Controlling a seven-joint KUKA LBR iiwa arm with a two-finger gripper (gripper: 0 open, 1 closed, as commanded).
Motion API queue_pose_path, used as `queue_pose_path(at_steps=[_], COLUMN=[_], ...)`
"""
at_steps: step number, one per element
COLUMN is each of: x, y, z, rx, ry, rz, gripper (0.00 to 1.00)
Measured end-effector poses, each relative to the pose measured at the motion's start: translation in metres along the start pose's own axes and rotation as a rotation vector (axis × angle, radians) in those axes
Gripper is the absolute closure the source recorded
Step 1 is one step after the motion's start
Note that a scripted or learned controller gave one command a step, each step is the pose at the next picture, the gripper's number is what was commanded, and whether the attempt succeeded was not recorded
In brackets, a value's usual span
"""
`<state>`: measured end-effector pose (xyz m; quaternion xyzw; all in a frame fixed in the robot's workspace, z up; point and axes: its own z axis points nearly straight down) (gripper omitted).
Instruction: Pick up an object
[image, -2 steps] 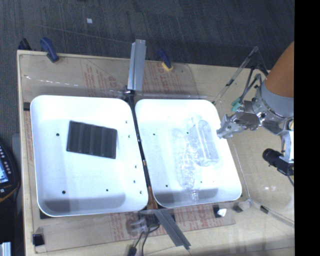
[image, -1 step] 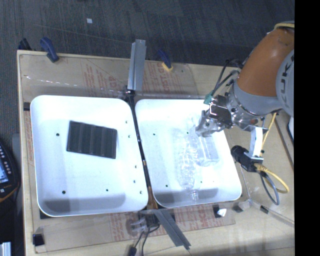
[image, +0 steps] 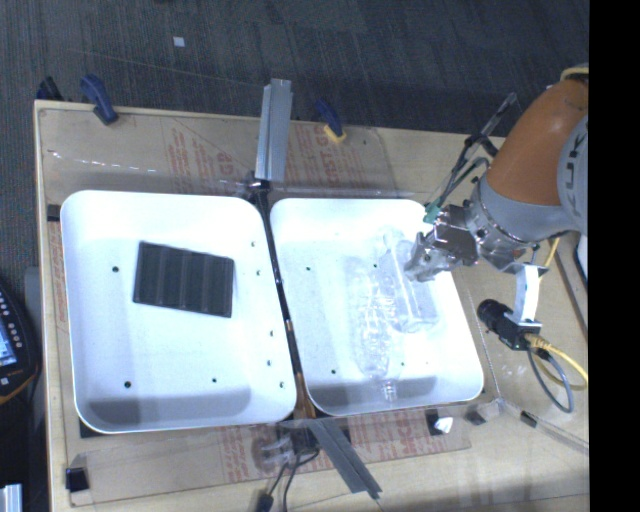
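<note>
Two white bins sit side by side on the bench: the left bin (image: 90, 300) and the right bin (image: 320, 290), meeting at a dark seam in the middle. Over the right bin's far right edge hangs the arm (image: 545, 150), grey with its orange band, reaching in from the right. In the left bin lies a dark ribbed slab (image: 184, 279), flat and well apart from the arm. In the right bin lies a clear plastic bottle (image: 385, 310), on its side, running from near the gripper down toward the bin's near wall. The gripper (image: 430, 255) is just above or against the bottle's upper end; whether it touches I cannot tell, nor whether it is spread or pressed together, since its tip blurs into the clear plastic.

The bottle looks the likely target, and it is a poor one. Being round and smooth, it may roll or squirt sideways as the grip closes. Being thin, it may crumple and slip out on the lift. A hold taken at one end would leave the long body hanging, so it could tip and pull free. The gripper also works close to the bin's right wall, which it might strike or snag.
</note>
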<state>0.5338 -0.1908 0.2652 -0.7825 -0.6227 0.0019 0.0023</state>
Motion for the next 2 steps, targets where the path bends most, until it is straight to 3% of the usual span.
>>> queue_pose_path(at_steps=[1, 2], x=[0.0, -0.007], y=[0.0, -0.004], z=[0.0, -0.01], rx=[0.0, -0.005], ry=[0.0, -0.002], rz=[0.0, 0.019], gripper=[0.0, 0.0])
